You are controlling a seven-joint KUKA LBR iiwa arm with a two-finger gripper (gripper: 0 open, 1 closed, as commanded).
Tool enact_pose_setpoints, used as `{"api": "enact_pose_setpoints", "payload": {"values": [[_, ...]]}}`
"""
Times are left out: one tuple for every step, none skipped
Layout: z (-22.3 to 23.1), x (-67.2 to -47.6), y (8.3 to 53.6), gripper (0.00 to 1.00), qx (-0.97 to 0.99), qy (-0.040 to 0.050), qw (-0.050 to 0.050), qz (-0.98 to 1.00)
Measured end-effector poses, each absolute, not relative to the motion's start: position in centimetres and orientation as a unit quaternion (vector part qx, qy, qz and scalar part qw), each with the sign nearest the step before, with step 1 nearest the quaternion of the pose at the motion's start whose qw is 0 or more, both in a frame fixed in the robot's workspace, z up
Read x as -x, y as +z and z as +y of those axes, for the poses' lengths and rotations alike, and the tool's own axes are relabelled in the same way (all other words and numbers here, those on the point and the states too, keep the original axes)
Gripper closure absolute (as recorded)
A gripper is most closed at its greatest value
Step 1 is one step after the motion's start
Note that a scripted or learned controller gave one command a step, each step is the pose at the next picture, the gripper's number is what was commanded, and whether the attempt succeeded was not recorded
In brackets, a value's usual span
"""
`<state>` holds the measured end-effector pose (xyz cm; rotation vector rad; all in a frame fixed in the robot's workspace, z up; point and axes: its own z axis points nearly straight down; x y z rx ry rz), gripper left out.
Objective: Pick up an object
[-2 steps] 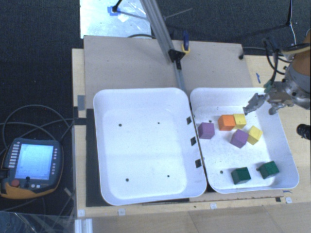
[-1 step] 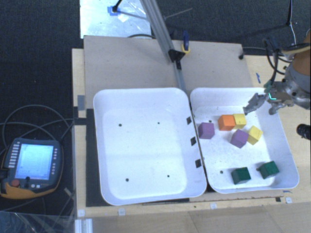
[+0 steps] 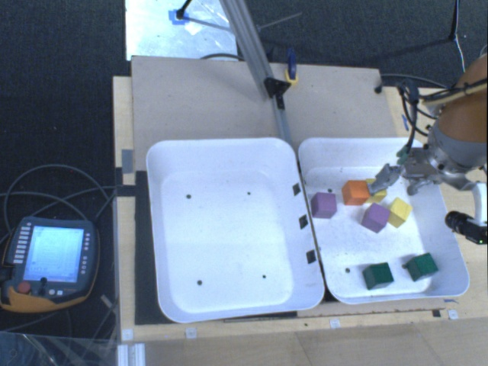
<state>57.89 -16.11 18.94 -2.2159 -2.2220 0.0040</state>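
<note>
Where the arm (image 3: 461, 120) reaches in from the right of the camera view, its gripper (image 3: 390, 180) hangs over the upper part of the right bin (image 3: 335, 152). Fingers (image 3: 383, 178): whether they are spread or closed cannot be told, since they are small and partly lost against the wrist; no block is seen between them. Nearest object: an orange block (image 3: 355, 192), just beside the fingertips on their left. A small yellow piece (image 3: 379, 196) peeps out under the fingers, touching the orange block's right edge. Lower right of these, a purple block (image 3: 375, 217) and a yellow block (image 3: 399, 212) lie touching each other. A second purple block (image 3: 324, 204) sits apart near the bin's left wall. Two green blocks (image 3: 377, 274) (image 3: 421, 266) rest near the front wall, well apart from the gripper. Left bin (image 3: 164, 158): white, adjoining the right bin. Surroundings: a slanted metal pole (image 3: 248, 33) crosses the bench (image 3: 191, 97) behind the bins; a teach pendant (image 3: 47, 261) with cables lies on the floor at left.
</note>
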Motion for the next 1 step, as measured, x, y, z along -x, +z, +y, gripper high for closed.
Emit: {"api": "enact_pose_setpoints", "payload": {"values": [[-15.9,-58.31,14.67,0.0,0.706,0.0008,0.001,-0.708]]}}
